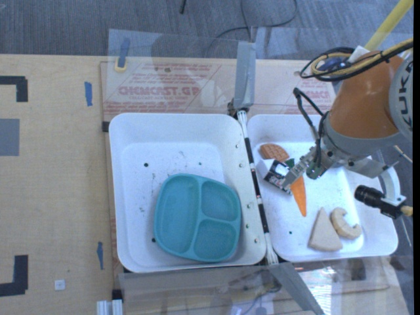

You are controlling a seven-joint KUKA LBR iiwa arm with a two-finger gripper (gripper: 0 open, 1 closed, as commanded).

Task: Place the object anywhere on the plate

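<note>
Near front edge of left bin: teal plate with three compartments, bare, flat on the bin floor. In right bin, toward its front right corner: tan wedge and pale ring piece, touching; farther back, orange carrot, long axis running front to back, upper end just under claw, with small black-and-white box just left of the claw and brown cookie nearer the back left corner. Claw low over carrot and box, state of opening not discernible, no item seen clamped; plate well to the left, across the wall between the bins.
</note>
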